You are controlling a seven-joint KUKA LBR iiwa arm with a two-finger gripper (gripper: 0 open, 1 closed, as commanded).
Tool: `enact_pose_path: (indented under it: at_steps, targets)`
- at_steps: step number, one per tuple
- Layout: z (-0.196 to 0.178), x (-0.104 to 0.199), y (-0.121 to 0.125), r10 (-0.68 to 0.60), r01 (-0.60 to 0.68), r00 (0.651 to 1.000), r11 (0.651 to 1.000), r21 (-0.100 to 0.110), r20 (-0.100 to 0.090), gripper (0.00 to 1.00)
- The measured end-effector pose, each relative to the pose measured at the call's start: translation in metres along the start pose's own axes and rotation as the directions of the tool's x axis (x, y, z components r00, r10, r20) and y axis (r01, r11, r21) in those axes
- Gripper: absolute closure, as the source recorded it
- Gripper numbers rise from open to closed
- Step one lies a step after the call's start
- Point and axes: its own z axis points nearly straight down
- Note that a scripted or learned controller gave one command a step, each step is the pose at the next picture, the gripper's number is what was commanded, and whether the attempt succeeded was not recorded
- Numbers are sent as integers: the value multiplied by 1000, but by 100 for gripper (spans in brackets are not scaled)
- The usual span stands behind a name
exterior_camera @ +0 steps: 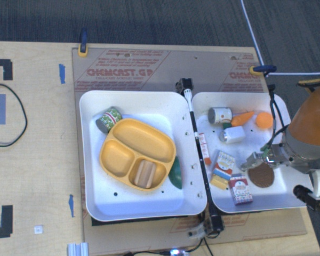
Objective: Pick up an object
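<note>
- Several small objects lay in the right bin [280, 200]; the nearest to the hand [254, 160] was a brown disc [262, 176], flat on the bin floor just below and beside the fingertips.
- Whether the hand touched the disc could not be told; nothing showed between its fingers, and how far they stood apart could not be told either.
- By my judgement the step in hand was the approach: the hand was low over the bin, with no object lifted.
- The next move would call for centring over one item and closing on it; a flat disc offers little edge to pinch.
- Close by lay a blue-and-white packet [223, 167], a yellow block [218, 182] and a red-and-white carton [241, 190].
- Further back were a white cylinder [233, 135], a small can [221, 114], an orange carrot-like piece [242, 118] and an orange ball [264, 120].
- The left bin [90, 159] held a yellow divided tray [137, 152], a green can [109, 118] and a green item [175, 174].
- Both bins sat on the counter [32, 196].
</note>
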Motion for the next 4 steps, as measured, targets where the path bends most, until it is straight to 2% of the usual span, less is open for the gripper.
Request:
enact_pose_path:
  at_steps: [1,2,3,4]
  targets:
    - [-10,0,1,1,-1,1000,1000,-5,2,100]
    - [-110,74,-23,-1,1,1000,1000,1,-1,100]
    - [-110,74,-23,0,0,1000,1000,2,-1,0]
    - [-3,56,-20,2,-2,1000,1000,-11,2,0]
